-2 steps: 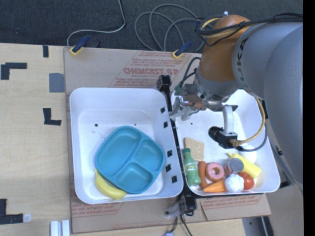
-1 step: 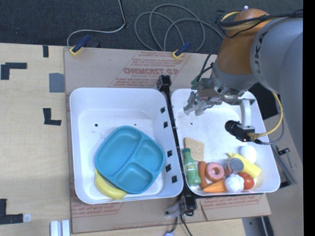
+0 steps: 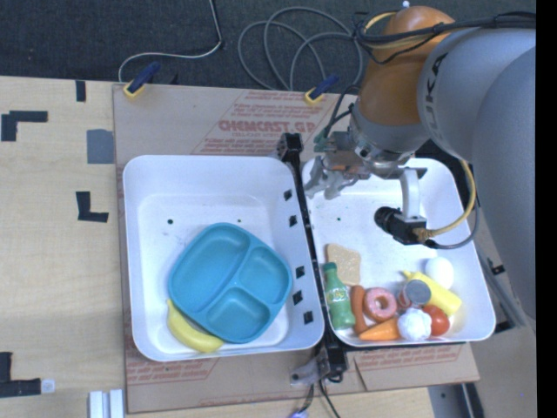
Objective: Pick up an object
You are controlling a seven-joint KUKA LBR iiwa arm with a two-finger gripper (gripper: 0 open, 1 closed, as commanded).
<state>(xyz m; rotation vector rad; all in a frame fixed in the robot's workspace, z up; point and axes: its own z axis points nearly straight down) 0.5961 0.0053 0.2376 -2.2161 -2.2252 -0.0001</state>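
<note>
Objects: you see a heap of toy food (image 3: pixel 392 307) in the near end of the right bin (image 3: pixel 461 200): green bottle (image 3: pixel 337 296), pink donut (image 3: pixel 380 302), carrot (image 3: pixel 377 329), toast (image 3: pixel 344 263), white egg (image 3: pixel 439 273).
Gripper: the gripper (image 3: pixel 329 181) hangs over the far-left corner of the right bin, well apart from the heap; you cannot tell its finger state.
Left bin (image 3: pixel 139 233): it lies just beside the right bin and holds a blue divided plate (image 3: pixel 231 281) resting on a banana (image 3: pixel 191 331).

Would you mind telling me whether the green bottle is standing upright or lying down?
Lying down: the bottle rests lengthwise on the right bin's floor, cap toward the far side, beside the carrot.
</note>
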